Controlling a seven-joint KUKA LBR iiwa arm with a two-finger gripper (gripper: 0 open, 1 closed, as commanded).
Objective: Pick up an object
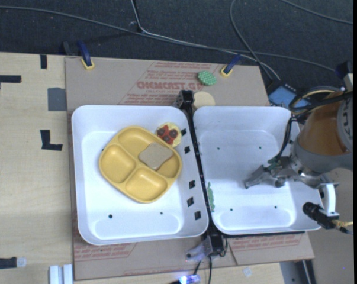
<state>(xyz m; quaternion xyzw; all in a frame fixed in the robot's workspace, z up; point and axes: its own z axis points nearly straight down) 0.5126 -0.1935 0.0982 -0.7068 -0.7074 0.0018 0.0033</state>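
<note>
Gripper (253, 181) low over right bin (243, 120), grip state unclear; targets sit apart: bread slice (155, 155) on yellow tray (122, 164), left bin (89, 176).

Even, bright overhead light, soft shadows, slightly blurry and low-resolution

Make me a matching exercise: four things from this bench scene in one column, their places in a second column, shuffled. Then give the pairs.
Things:
1. yellow tray
2. brown square
3. green disc
4. gripper

Places:
A. on the cardboard behind the bins
B. over the right bin
C. in the left bin
D. on the yellow tray

Pairs: 1-C, 2-D, 3-A, 4-B
</note>
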